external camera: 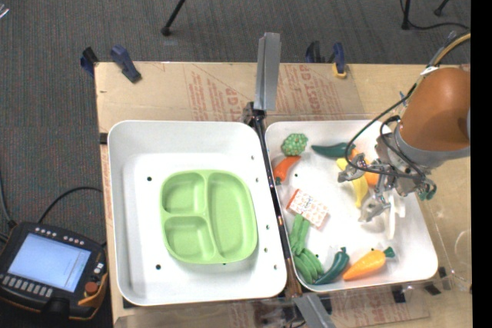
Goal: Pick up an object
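2 bins: 2 shallow white bins sat side by side on the surface (192,88), the left bin (123,165) and the right bin (419,242).
Left bin: it carried a green divided plate (207,217), lying flat near its middle.
Right bin, left side: a small green broccoli piece (294,143) lay near the top, an orange carrot piece (283,167) just below it, a red-and-white card packet (308,207) further down, and green pea pods (305,251) near the bottom edge.
Right bin, middle: a dark green pepper (330,150) lay across the top; a second dark green pepper (334,266) curved along the bottom, with an orange carrot (366,263) just beside it on the right.
Task's thing: a yellow banana (358,188) was the likeliest target, lying in the upper right part of the right bin, with a small orange item (371,178) touching or just beside it.
Pincer: the pincer (378,205) hung low over the right bin, under the orange band of the arm (434,115); whether its fingers were parted or closed I could not tell.
Key relation: the banana lay just to the left of the pincer and slightly above it in view, its long axis running roughly top to bottom.
Judgement: a short shift left looked needed, with the fingers set across the banana's narrow width.
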`<state>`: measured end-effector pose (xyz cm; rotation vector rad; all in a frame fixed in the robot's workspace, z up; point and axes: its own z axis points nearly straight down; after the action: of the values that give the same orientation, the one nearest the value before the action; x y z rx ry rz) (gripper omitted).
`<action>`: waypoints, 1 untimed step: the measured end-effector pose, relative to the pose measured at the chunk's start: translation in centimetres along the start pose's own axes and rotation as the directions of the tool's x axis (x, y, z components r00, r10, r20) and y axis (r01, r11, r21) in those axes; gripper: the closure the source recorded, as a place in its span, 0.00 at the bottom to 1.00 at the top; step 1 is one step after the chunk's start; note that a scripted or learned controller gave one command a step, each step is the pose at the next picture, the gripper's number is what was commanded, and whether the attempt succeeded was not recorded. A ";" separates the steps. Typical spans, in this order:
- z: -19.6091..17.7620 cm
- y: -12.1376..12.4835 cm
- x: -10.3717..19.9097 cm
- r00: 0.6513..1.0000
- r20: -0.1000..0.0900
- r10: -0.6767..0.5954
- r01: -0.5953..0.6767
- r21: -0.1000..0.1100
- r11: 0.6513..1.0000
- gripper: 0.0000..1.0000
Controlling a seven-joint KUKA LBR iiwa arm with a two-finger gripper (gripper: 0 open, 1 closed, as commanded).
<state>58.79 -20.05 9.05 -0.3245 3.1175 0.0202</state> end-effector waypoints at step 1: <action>0.0 -0.8 -3.7 0.996 -0.001 0.085 -0.085 -0.002 0.996 0.00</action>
<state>62.60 -20.09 9.08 -0.1921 3.1306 0.0231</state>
